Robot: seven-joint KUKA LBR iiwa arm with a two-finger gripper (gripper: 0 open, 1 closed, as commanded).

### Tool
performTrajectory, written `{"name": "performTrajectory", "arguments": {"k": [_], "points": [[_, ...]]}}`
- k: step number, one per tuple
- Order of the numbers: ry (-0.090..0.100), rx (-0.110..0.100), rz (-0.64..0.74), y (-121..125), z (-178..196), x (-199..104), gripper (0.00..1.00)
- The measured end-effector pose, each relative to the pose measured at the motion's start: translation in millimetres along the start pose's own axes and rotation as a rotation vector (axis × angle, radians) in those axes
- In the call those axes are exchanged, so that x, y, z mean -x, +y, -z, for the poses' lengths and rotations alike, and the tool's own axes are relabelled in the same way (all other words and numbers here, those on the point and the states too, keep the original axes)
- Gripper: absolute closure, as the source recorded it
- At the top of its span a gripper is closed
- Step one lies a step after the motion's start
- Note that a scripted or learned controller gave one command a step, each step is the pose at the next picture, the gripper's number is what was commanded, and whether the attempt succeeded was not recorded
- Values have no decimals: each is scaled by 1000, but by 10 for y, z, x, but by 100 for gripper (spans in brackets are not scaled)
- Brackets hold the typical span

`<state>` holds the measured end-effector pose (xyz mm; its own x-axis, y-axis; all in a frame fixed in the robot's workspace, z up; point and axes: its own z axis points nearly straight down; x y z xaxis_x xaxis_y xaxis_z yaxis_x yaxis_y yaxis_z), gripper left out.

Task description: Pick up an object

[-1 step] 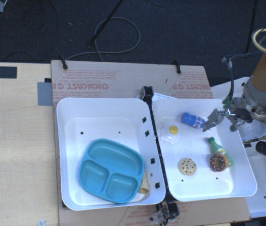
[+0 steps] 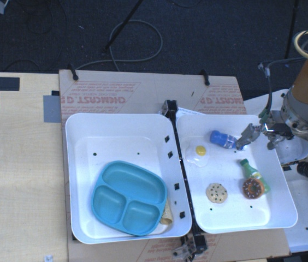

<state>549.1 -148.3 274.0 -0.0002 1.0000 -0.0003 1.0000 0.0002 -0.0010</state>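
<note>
The right bin (image 2: 277,217) holds several small items. A blue bottle-shaped object (image 2: 222,139) lies near its back, with a fried-egg toy (image 2: 200,152) to its left. A chocolate-chip cookie (image 2: 216,192) sits toward the front. A green bottle (image 2: 249,169) lies beside a chocolate donut (image 2: 252,188). My gripper (image 2: 260,137) hangs over the right bin's back right part, just right of the blue object. Its fingers are spread open with nothing between them, and the left fingertip (image 2: 246,135) is close to the blue object's end.
The left bin (image 2: 80,146) holds a blue divided plate (image 2: 129,196) with a tan item (image 2: 167,216) poking out under its right edge. A black divider (image 2: 177,162) runs between the bins. Cardboard lies under both bins, and cables trail over the dark floor behind.
</note>
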Motion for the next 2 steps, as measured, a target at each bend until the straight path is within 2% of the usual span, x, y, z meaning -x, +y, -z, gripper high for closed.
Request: {"name": "performTrajectory", "arguments": {"k": [1, 2], "points": [[3, -8, 0, 59, -612, -41, 0], [3, -9, -1, 8, -1207, 32, 0]]}}
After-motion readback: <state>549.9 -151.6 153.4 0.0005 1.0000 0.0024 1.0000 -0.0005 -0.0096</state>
